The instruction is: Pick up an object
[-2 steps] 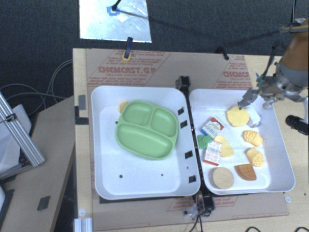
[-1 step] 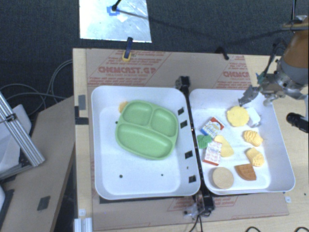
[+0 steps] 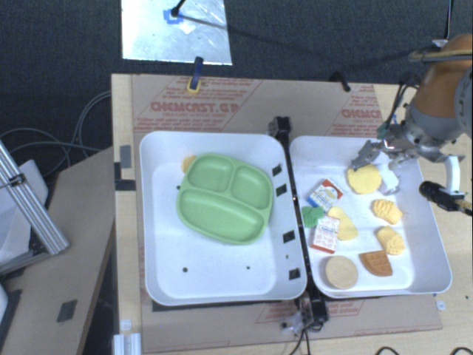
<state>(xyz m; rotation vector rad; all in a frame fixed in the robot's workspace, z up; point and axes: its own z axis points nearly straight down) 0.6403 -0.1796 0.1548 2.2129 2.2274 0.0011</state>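
The worktop carries two white bins, with the left bin taken as the landmark. A green divided plate lies inside it, probably as a drop target. Touching its right wall sits the right bin, stocked with small toy foods so the arm has choices. The arm leans in over that bin's far corner, well right of the landmark. Its gripper hangs with fingers spread apart, clasping nothing, just above a pale yellow piece, likely the intended pick. Nearer the landmark lie a red-and-white packet, a round biscuit and a brown wedge.
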